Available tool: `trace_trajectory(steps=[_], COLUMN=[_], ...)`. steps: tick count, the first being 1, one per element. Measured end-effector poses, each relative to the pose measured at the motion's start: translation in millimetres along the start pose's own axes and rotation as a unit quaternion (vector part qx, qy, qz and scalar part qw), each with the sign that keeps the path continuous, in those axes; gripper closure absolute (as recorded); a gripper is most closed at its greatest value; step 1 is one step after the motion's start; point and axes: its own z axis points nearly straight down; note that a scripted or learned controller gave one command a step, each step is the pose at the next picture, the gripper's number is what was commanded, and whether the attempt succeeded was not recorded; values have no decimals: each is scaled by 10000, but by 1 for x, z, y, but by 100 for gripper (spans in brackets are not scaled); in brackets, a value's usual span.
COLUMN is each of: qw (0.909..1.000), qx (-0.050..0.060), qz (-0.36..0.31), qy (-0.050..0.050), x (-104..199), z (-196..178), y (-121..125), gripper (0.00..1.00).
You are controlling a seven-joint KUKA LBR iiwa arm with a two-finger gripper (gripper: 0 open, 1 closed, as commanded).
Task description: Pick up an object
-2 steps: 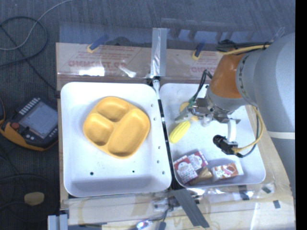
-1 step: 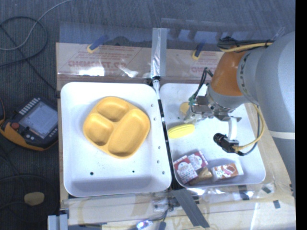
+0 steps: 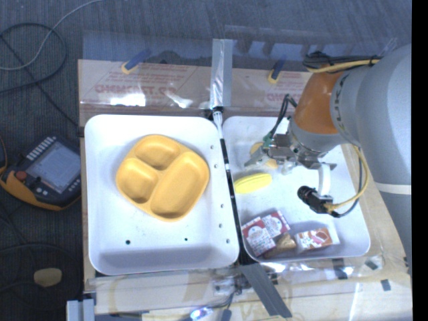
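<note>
The arm comes in from the right, its grey body and orange band hanging over the upper part of the right bin (image 3: 358, 243). The hand (image 3: 262, 154) sits low in that bin, near its upper left corner, just right of the wall shared with the left bin (image 3: 100, 246). Whether the hand is clenched or released cannot be told, since its tip is small and partly masked by the wrist fittings. Just below the hand, and slightly to its left, lies a small yellow object (image 3: 252, 182), an oblong lump resting on the bin floor close to the dividing wall; it looks near the hand's tip but whether they touch is not clear, and nothing shows it being grasped. Further toward the front of the right bin lie two red snack packets (image 3: 266, 233), side by side, one larger on the left and one smaller on the right, well apart from the hand. A black cable with a yellow lead loops down from the wrist over the middle of the bin. The left bin holds a yellow divided plate (image 3: 162, 176) with three compartments, lying roughly in its middle. Both bins rest on the table (image 3: 107, 89), and on the floor to the left lies a handheld controller (image 3: 43, 172) with a screen.
</note>
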Motion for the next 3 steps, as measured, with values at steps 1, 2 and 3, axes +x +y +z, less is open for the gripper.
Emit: trace_trajectory(steps=[1,2,3], qw=[9998,10000,10000], qx=[-7,-2,27], qz=[-189,4,2], qy=[-5,-8,-6], x=[-13,-16,-10], z=[9,8,9], y=[-21,-110,-91], gripper=[0,0,0])
